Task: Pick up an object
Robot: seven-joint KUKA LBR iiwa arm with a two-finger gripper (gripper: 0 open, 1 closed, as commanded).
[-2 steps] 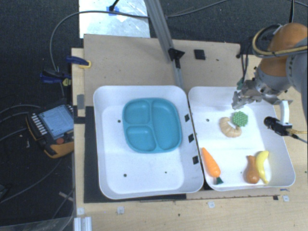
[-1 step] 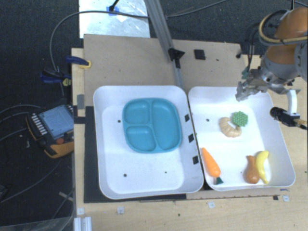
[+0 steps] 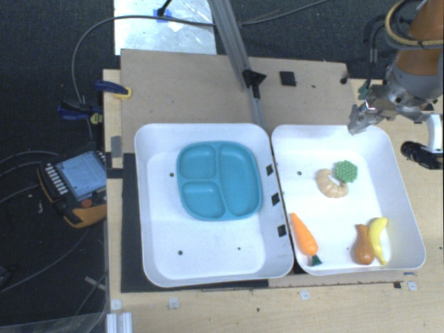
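The right bin (image 3: 388, 151) holds several toy foods: a green broccoli (image 3: 345, 171) touching a tan croissant-like piece (image 3: 331, 185), an orange carrot (image 3: 304, 236) near the bin's left wall, and a yellow banana (image 3: 378, 239) beside a brown drumstick-shaped piece (image 3: 363, 245). My gripper (image 3: 360, 120) hangs over the far rim of the right bin, above and behind the broccoli. Nothing shows between its fingers.
The left bin (image 3: 159, 255) carries a blue divided plate (image 3: 219, 180). A grey pole (image 3: 232, 33) slants across the board behind the bins. Cables, a clamp and a handheld controller (image 3: 76, 186) lie off the bench at the left.
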